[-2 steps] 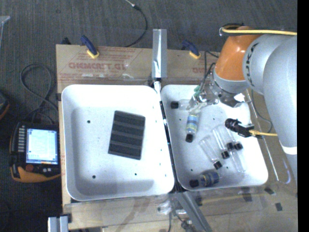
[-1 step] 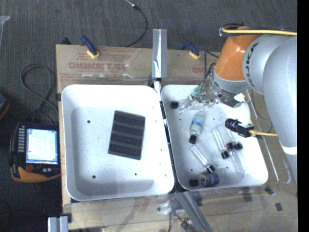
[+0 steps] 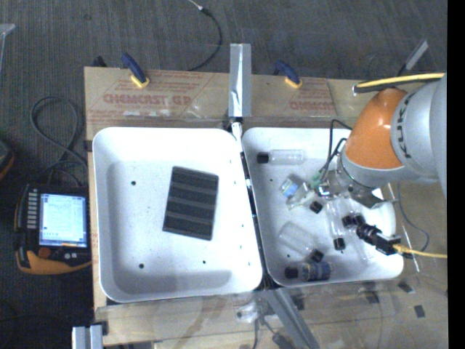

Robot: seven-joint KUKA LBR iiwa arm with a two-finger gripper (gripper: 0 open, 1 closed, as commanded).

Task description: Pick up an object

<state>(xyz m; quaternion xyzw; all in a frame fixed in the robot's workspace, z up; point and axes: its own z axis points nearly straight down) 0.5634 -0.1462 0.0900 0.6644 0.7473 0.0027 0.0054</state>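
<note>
Reaching in from the right, the grey arm (image 3: 425, 122) with its orange band (image 3: 378, 133) hangs over the right bin (image 3: 256, 195).

Gripper (image 3: 336, 208): low over the middle of the right bin, among clear items; whether the claw is open, closed or gripping anything cannot be told, as its lower part blurs into the clutter.

Right bin, contents:
- clear tube with a dark cap (image 3: 280, 155), lying near the far wall;
- clear piece with a bluish tint (image 3: 290, 190), just left of the gripper;
- clear cup-like item (image 3: 294, 233), lying toward the near side;
- small dark blue item (image 3: 317, 270), against the near wall;
- several small black pieces, one (image 3: 316, 255) just above the blue item.
Any of these could be the object to pick up; all lie on the bin floor.

Left bin (image 3: 109, 195): one black ridged slab (image 3: 191, 202), flat, slightly turned, near the centre.

Bench surround: two blue clamps, one (image 3: 134, 69) at the far left edge; a handheld pendant with a lit screen (image 3: 57, 222) on the floor left of the bench.
</note>
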